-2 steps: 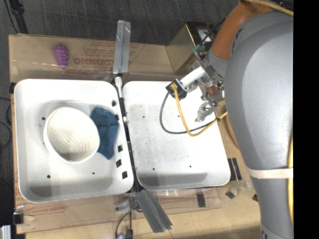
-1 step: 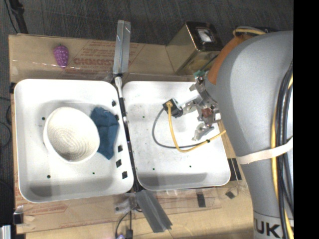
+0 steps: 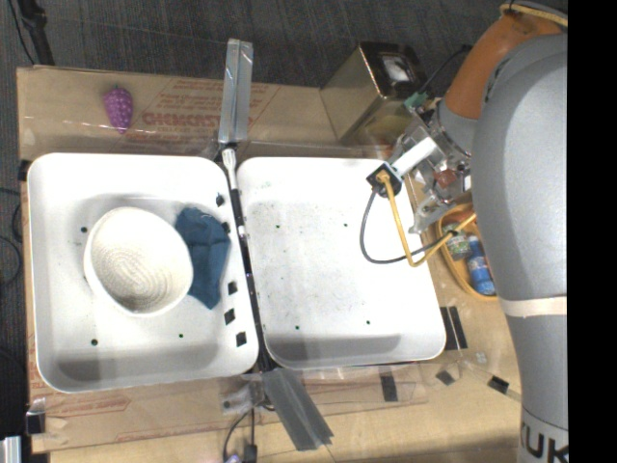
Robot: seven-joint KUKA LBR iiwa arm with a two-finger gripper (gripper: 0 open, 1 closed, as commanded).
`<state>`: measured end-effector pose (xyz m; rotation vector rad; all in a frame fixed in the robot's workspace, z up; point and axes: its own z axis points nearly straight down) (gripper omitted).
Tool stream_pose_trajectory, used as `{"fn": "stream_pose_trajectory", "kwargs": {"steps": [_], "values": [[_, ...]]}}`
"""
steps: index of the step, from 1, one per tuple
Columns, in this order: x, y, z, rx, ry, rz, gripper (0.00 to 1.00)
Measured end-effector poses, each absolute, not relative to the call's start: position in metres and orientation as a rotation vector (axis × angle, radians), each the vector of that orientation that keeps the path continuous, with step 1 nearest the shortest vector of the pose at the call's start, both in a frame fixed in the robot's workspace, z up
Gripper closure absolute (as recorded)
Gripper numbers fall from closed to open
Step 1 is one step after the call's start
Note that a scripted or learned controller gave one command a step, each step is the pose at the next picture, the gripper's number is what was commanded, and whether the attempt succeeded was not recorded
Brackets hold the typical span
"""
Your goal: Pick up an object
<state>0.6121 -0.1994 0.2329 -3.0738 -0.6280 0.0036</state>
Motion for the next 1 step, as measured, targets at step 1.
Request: {"fn": "stream_pose_trajectory", "kwargs": {"steps": [1], "values": [[0.6181, -0.2089, 0.4424, -3.089, -0.558, 0.002, 0.0]]}}
